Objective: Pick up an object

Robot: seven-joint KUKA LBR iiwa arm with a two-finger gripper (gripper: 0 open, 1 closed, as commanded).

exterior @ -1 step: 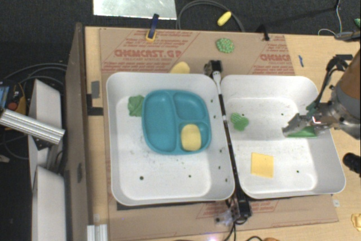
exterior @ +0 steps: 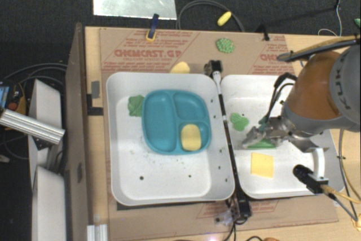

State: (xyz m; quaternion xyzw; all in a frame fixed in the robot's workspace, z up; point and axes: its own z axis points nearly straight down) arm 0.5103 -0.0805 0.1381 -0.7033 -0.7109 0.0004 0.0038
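In the right bin [exterior: 248, 87], nearest its front edge, a flat yellow square [exterior: 262, 165] lies on the floor, its sides roughly in line with the bin walls. Just behind it is a flat green piece [exterior: 265, 145], partly hidden. Its long axis runs left to right, about parallel to the bin's front edge, and which end leads cannot be made out. The gripper [exterior: 251, 138] is down directly over this piece's left end, tilted toward the divider between the bins. Whether it is open or closed, and whether it grips the piece, cannot be told. The arm [exterior: 316, 93] comes in over the bin's right wall. Just beyond the gripper, close to the divider, sits a small lumpy green piece [exterior: 239, 121].

In the left bin [exterior: 163, 178], a teal divided plate [exterior: 161, 121] lies near the middle with a yellow oval item [exterior: 191, 137] in its front right compartment. A green leafy piece [exterior: 135, 105] touches the plate's left rim.

Past the bins, on the cardboard sheet [exterior: 141, 51], a yellow lump [exterior: 180, 68] rests at the left bin's far edge, and a round green item [exterior: 225, 45] lies farther back.
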